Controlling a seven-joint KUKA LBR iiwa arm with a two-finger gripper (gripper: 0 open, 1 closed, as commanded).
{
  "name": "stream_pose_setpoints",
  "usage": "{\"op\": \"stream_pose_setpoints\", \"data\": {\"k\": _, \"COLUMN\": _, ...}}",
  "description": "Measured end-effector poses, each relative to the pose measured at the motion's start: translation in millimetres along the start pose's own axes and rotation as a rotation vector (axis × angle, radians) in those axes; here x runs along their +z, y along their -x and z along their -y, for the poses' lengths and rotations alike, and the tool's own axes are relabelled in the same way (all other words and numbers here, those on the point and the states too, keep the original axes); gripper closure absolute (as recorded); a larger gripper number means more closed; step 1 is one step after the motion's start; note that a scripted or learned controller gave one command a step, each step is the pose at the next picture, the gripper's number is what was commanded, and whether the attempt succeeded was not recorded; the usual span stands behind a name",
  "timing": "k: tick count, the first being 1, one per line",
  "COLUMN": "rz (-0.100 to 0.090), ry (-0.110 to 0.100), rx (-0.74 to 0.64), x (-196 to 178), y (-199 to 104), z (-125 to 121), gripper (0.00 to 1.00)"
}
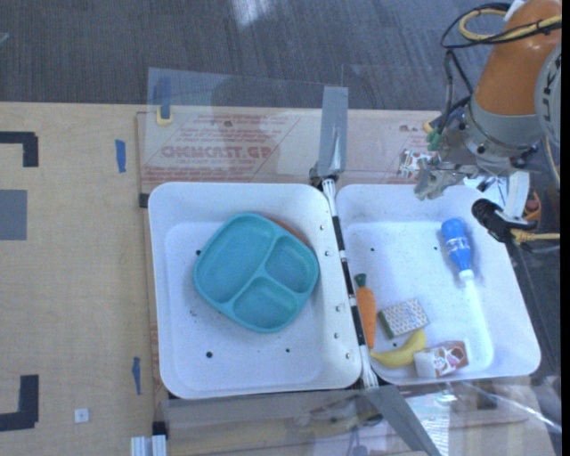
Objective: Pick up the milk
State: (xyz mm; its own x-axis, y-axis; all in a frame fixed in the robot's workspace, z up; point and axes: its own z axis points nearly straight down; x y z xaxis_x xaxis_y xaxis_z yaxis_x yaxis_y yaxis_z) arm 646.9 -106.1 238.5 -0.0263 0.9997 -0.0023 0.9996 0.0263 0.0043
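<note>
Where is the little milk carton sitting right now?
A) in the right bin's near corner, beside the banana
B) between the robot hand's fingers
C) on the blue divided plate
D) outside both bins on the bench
A: the milk carton lies in the right bin at its near edge, right next to the banana, far from the hand.

You get even, bright overhead light with only faint, soft shadows. The two white bins run nearly overexposed, washing out their texture. Pale glare streaks the clear plastic sheet at the top and the floor beyond. The whole frame is slightly soft, and the arm looks blurrier.
</note>
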Motion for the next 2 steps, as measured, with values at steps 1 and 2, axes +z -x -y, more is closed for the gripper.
{"op": "stream_pose_setpoints", "data": {"k": 1, "rz": 0.001, "ry": -0.002, "rx": 0.373, "x": -81, "y": 56, "z": 31, "gripper": 1.0}}
{"op": "stream_pose_setpoints", "data": {"k": 2, "rz": -0.002, "ry": -0.007, "rx": 0.369, "x": 7, "y": -13, "z": 102, "gripper": 1.0}}
